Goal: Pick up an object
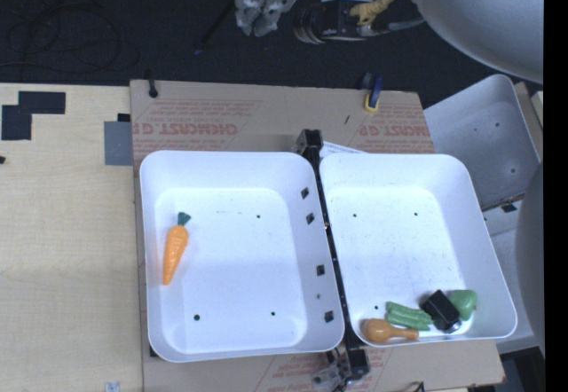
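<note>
A toy carrot (175,247) lies alone on the floor of the left bin (226,170), near its left wall, well apart from everything else. Its long axis runs nearly up and down the view, green top toward the far side, orange tip toward the near edge. In the right bin (404,170), the near right corner holds a green bean pod (407,316), a black block (441,309), a green leafy piece (464,300) and an orange-tan pear-shaped toy (387,331), bunched and touching. The gripper (264,16) hangs beyond the bins over dark floor; whether it is open, I cannot tell.
</note>
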`<move>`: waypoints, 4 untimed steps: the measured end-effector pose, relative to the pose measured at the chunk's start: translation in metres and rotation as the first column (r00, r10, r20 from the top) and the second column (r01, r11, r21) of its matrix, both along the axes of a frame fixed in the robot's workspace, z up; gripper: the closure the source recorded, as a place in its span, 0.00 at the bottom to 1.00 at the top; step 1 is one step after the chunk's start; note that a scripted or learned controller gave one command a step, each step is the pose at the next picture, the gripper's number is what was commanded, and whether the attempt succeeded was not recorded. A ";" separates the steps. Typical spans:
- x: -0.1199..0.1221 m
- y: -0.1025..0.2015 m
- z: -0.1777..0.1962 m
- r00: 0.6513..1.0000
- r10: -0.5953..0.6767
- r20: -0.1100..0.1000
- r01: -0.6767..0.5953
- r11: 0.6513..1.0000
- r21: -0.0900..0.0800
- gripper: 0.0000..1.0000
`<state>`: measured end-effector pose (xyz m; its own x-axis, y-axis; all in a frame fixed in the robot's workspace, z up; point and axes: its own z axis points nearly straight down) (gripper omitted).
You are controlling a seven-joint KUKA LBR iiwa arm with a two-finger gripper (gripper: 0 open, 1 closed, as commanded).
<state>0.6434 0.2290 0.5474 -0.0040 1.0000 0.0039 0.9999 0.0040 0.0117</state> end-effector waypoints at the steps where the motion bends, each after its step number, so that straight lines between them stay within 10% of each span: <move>1: 0.000 -0.066 -0.073 1.000 -0.010 -0.023 0.010 1.000 -0.009 1.00; 2: 0.000 0.011 -0.006 1.000 0.003 -0.010 -0.003 1.000 -0.001 1.00; 3: 0.000 -0.040 -0.121 1.000 -0.009 -0.027 0.008 1.000 -0.010 1.00; 4: 0.000 0.017 -0.003 1.000 0.002 -0.004 -0.002 1.000 0.000 1.00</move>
